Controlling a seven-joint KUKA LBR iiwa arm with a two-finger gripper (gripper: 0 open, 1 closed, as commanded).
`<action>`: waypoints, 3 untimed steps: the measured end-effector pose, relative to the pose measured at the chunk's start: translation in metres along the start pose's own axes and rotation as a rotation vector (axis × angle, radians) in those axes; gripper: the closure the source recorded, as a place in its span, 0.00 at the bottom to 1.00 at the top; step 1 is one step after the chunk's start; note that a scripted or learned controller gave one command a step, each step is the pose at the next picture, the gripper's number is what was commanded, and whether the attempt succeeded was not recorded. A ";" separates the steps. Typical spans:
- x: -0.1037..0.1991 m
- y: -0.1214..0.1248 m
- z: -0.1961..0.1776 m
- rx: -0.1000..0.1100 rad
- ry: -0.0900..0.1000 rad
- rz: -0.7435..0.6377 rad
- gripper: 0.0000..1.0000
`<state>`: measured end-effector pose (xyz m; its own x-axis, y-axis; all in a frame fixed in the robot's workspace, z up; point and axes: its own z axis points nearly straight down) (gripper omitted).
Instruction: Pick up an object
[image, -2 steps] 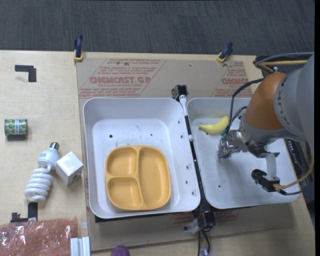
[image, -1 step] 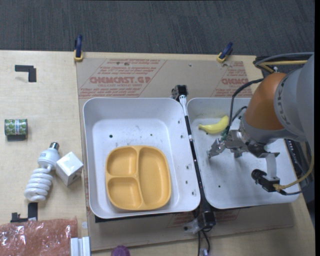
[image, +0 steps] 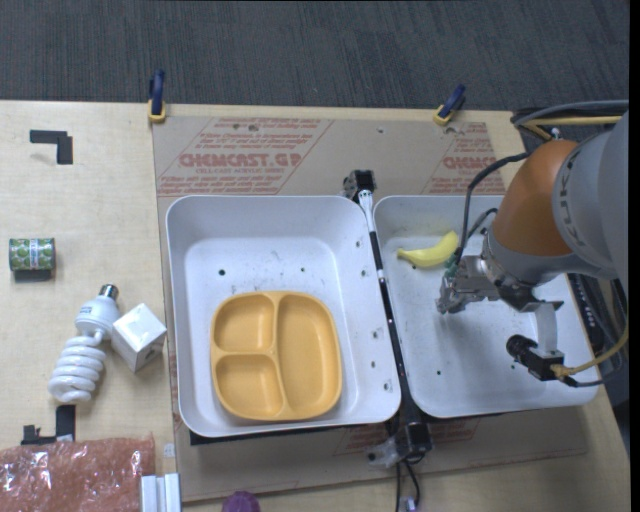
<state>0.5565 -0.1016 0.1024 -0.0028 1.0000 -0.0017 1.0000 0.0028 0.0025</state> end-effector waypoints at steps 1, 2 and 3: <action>-0.055 0.054 0.010 0.002 0.000 0.001 1.00; -0.055 0.054 0.010 0.002 0.000 0.001 0.00; -0.055 0.054 0.000 0.000 -0.001 -0.001 1.00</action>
<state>0.6109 -0.1568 0.1028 -0.0041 1.0000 -0.0031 1.0000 0.0041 0.0021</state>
